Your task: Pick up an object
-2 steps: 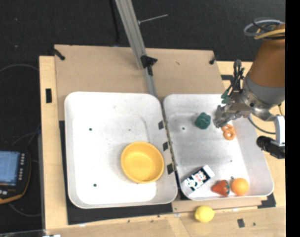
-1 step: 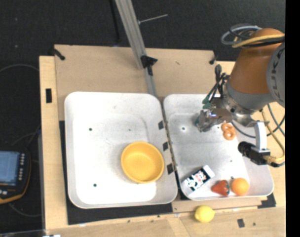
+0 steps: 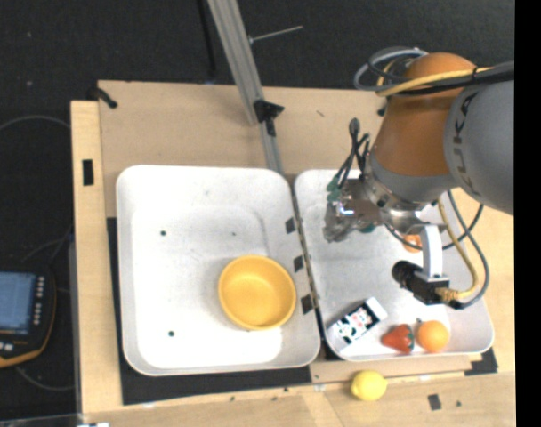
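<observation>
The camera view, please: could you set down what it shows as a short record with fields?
left bin: holds a yellow bowl near its right wall
right bin: black and white box, red fruit and orange along the near edge
bench: a lemon lies outside the bins, in front of the right one
gripper: over the right bin's far left part, nothing seen held

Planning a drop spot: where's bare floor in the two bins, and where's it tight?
Left bin: bare all round the yellow bowl, widest toward its far and left walls. Right bin: a bare strip between the gripper and the black-and-white box. Its near edge is crowded: box, red item, orange.
</observation>
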You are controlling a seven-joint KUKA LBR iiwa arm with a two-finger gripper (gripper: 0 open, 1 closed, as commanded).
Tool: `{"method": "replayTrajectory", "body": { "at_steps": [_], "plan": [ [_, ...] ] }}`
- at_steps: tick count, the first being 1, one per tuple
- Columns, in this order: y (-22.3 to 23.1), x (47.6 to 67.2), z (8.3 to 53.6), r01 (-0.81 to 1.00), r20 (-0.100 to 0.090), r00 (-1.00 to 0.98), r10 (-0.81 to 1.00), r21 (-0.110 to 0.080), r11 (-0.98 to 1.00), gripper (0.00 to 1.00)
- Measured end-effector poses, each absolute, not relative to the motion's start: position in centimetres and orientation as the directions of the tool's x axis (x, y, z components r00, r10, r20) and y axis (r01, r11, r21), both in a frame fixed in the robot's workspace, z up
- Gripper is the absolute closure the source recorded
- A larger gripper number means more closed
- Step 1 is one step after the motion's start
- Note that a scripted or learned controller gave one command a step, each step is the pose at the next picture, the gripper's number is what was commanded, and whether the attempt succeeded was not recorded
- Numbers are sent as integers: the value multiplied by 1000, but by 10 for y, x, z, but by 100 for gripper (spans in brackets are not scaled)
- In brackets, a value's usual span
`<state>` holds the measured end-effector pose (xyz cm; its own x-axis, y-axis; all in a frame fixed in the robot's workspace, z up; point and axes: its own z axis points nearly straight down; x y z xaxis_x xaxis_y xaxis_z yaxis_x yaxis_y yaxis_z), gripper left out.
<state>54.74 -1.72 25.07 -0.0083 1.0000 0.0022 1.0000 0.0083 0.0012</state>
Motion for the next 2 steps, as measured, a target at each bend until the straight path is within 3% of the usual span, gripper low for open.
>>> {"method": "replayTrajectory", "body": {
  "at_steps": [2],
  "plan": [
    [84,543,229,1000,1,-7,1000,-3,7,100]
  ]
}}
